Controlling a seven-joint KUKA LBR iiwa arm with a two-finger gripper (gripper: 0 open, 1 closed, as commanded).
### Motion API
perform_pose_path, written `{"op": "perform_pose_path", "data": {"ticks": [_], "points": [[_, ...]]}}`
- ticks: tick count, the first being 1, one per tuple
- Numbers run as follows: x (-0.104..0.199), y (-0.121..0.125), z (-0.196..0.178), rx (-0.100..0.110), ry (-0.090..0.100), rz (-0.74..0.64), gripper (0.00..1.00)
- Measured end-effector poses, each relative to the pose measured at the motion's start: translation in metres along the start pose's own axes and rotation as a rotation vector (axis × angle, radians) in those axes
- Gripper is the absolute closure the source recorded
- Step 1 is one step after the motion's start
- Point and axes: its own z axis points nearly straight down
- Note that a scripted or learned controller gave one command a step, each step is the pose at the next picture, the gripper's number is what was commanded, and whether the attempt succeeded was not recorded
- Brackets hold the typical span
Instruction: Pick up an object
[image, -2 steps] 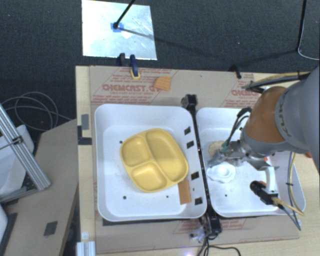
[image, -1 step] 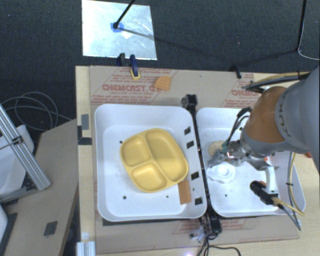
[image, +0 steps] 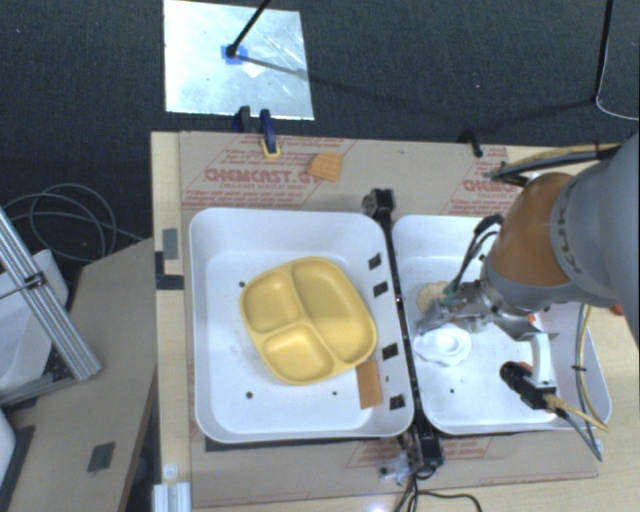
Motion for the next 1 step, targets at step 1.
{"op": "perform_pose_path", "data": {"ticks": [1], "points": [[0.0, 0.0, 0.0, 0.0, 0.0, 0.0, 0.0]]}}
